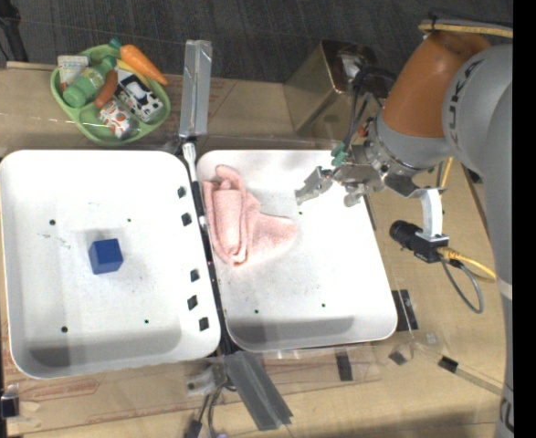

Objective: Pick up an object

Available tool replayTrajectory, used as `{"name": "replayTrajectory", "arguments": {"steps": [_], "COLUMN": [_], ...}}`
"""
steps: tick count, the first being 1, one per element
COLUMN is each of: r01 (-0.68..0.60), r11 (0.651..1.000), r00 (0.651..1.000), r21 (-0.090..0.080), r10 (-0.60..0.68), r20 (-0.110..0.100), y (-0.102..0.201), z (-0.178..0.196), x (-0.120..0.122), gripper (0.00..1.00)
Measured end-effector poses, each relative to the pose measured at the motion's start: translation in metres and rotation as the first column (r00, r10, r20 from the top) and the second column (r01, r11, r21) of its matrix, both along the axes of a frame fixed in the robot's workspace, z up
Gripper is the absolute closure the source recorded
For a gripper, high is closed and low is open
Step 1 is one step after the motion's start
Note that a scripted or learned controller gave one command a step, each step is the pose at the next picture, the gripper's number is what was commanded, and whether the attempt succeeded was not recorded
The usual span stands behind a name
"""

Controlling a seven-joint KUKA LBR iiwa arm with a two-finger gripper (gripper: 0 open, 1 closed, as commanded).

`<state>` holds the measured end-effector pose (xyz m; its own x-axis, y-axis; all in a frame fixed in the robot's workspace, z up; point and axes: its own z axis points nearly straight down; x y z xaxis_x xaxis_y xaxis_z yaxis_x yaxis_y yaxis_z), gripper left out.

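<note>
Two white bins on the counter (pixel 249 94): left bin (pixel 30 336) has one blue cube (pixel 106 255) mid-floor with bare floor around, right bin (pixel 363 322) has one crumpled pink cloth (pixel 237 221) against its left wall, tool (pixel 327 185) over upper right area, fingers apart, gripping nothing, green bowl (pixel 76 117) of toys far left.

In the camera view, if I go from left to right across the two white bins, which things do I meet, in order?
Small blue cube in the left white bin → crumpled pink cloth in the right white bin → grey two-finger gripper over that bin's far right part.
</note>
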<state>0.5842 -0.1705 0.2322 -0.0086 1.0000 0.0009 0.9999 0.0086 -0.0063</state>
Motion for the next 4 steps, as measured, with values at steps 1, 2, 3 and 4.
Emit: {"name": "replayTrajectory", "arguments": {"steps": [1, 2, 3, 4], "r01": [-0.118, 0.216, 0.049, -0.043], "r11": [0.993, 0.976, 0.999, 0.999], "r00": [0.993, 0.976, 0.999, 0.999], "r21": [-0.001, 0.0, 0.0, 0.0], "r10": [0.118, -0.216, -0.049, 0.043], "r20": [0.004, 0.006, 0.0, 0.002], "y": [-0.006, 0.043, 0.047, 0.04], "z": [-0.14, -0.113, -0.142, -0.141], "x": [0.023, 0.073, 0.019, -0.038], "gripper": [0.0, 0.0, 0.0, 0.0]}}
